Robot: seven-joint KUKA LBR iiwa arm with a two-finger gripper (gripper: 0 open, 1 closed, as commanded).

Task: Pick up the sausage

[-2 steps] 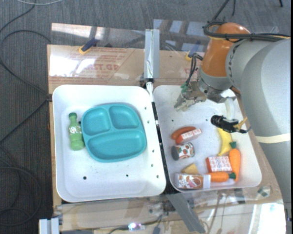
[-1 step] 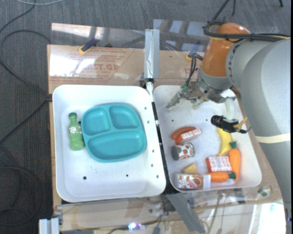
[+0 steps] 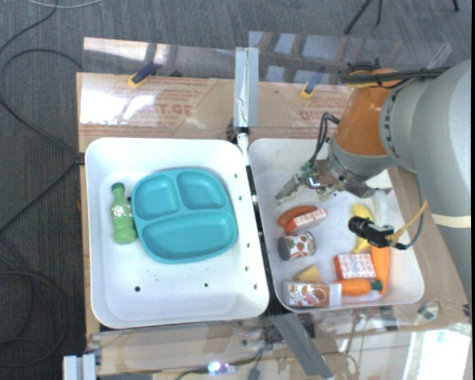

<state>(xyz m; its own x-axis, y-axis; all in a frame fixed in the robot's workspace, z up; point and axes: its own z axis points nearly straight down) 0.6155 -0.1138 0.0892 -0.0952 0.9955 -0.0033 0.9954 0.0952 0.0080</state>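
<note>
The sausage (image 3: 299, 216), orange-red with a pale label at one end, lies tilted in the upper left part of the right bin (image 3: 273, 161). My gripper (image 3: 298, 186) hangs just above and behind it, a short way off. Its two metal fingers (image 3: 286, 190) are spread open and nothing sits between them. The grey arm with its orange band (image 3: 364, 129) comes in from the right.
A small can (image 3: 298, 245), a cheese wedge (image 3: 307, 274), a lying sauce bottle (image 3: 321, 293), a red box (image 3: 354, 265), a carrot (image 3: 381, 266) and a yellow item (image 3: 362, 211) share the right bin. The left bin (image 3: 166, 299) holds a teal divided plate (image 3: 186, 214) and a green bottle (image 3: 123, 214).
</note>
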